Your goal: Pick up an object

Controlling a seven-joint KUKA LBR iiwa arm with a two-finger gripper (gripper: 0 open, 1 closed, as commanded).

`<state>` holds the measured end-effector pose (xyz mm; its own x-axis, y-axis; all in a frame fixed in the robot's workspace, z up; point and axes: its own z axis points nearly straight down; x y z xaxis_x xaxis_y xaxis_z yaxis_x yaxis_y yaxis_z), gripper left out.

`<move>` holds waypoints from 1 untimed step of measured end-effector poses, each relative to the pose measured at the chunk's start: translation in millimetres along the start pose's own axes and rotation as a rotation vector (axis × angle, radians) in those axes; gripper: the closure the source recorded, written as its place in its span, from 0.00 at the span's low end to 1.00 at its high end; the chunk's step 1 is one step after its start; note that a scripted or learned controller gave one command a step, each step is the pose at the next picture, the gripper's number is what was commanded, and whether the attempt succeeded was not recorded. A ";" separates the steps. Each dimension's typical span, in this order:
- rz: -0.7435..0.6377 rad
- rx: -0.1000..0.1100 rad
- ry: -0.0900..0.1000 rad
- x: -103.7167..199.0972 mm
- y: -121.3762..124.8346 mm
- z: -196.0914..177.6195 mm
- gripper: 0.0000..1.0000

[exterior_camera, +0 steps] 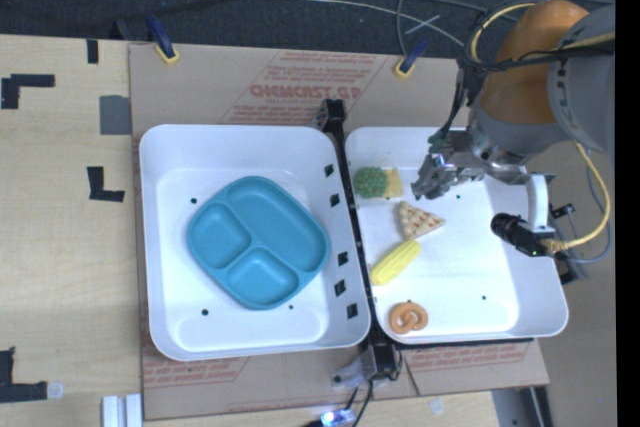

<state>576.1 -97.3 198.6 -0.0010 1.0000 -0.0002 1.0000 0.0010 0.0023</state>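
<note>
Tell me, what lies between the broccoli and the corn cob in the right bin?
In the camera view, the waffle-like triangular wedge lies roughly between the broccoli and the corn cob, slightly right.

A single fixed camera sits above the surface [60, 245] and looks down at a slant, its top edge taking in dark ground beyond the far side. It stands far enough back to hold both white bins whole, the left bin [160, 155] and the right bin [530, 315], side by side. The arm [530, 65] enters from the right of this view.
</note>
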 end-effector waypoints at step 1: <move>0.000 0.002 0.000 0.0 0.1 -23.9 1.00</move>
<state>576.2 -97.3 222.5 -0.0005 1.0000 -0.0001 1.0000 0.0005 0.0002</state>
